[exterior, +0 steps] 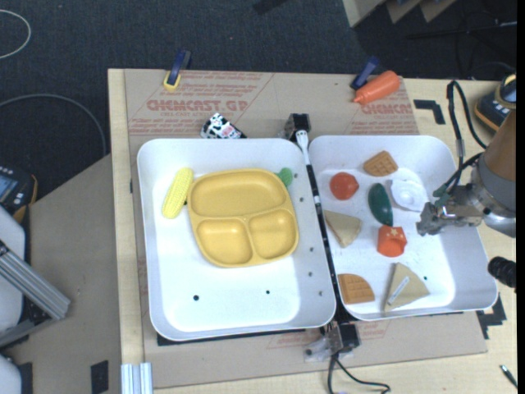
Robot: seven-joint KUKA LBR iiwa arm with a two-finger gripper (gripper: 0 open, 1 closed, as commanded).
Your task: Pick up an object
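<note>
Two white bins sit side by side on the bench in the camera view. The left bin (164, 286) holds a yellow divided tray (242, 216), with a corn cob (176, 192) at the tray's 9 o'clock and a small green piece (285, 176) at its 1 o'clock.

The right bin (459, 290) holds the likely targets: a red tomato (344, 185), a dark green pepper (380, 203), a white object (408, 193), a red block (392, 240), a cracker (380, 164) and a bread wedge (343, 228), with a biscuit (355, 287) and a sandwich triangle (405, 286) toward the bin's 6 o'clock. The gripper (429, 218) hangs at the bin's 3 o'clock side, just beside the white object and the red block. Whether its fingers are spread or closed cannot be told at this scale, and nothing is seen between them.

Risk, as judged: the pepper, white object and red block lie close together, so a descent here could land between them, nudge one aside and close on nothing. The rounded tomato and pepper would probably roll or squirt from a two-finger pinch. The flat cracker and biscuit offer little edge to catch.
</note>
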